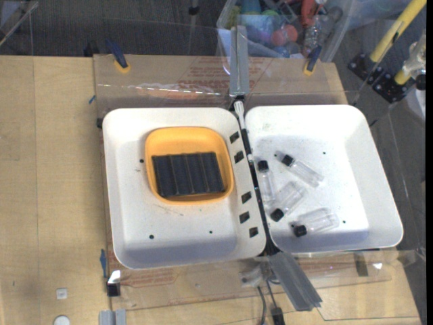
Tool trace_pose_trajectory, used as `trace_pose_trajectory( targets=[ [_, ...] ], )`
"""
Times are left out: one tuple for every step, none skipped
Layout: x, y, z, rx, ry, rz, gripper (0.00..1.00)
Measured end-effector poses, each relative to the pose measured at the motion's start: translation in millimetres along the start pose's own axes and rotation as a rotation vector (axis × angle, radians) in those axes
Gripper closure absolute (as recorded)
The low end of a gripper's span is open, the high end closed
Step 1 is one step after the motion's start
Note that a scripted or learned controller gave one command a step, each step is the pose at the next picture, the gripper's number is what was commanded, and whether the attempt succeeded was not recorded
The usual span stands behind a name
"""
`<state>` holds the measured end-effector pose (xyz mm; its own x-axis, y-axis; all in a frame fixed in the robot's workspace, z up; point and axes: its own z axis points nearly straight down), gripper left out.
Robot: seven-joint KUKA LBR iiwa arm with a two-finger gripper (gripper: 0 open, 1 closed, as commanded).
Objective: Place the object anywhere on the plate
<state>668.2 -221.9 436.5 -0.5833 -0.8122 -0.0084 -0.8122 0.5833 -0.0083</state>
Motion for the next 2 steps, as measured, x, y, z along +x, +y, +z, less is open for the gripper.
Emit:
trace_pose_trajectory(
  targets=[
    [0.1, 0.1, 0.3, -0.001, 0.0, -0.268, 1.0],
    [0.0, 0.3, 0.8, -0.004, -0.001, -0.693, 1.0]
  ],
)
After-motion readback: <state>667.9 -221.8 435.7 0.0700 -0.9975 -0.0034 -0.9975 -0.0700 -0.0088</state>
